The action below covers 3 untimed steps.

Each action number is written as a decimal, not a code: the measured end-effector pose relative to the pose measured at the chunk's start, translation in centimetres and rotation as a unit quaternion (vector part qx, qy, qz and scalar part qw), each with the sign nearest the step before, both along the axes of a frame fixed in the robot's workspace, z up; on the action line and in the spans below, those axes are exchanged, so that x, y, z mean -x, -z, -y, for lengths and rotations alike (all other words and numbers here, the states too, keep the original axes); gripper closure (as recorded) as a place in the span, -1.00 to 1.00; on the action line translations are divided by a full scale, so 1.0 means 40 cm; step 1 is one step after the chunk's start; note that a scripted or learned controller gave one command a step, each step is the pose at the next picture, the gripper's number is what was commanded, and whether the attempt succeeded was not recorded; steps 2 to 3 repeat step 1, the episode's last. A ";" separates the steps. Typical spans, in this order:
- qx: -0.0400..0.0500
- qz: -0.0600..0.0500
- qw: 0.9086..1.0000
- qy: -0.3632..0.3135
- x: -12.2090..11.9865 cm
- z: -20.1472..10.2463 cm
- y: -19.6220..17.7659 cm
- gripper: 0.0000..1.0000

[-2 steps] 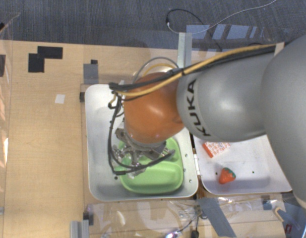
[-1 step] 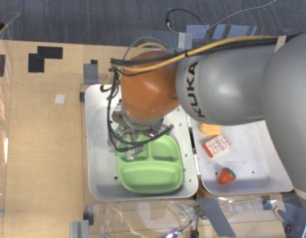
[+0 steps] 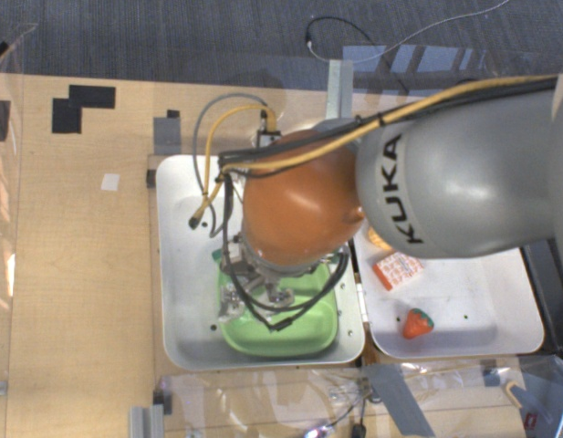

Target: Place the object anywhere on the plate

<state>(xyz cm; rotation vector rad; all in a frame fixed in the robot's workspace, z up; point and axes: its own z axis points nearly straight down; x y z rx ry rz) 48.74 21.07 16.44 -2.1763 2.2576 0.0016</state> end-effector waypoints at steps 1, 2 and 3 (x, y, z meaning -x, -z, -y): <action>0.000 0.000 1.000 0.000 0.000 0.000 0.000 -1.00; 0.000 0.000 1.000 0.000 0.000 0.000 0.000 -1.00; 0.000 0.000 1.000 0.000 0.000 0.000 0.000 -1.00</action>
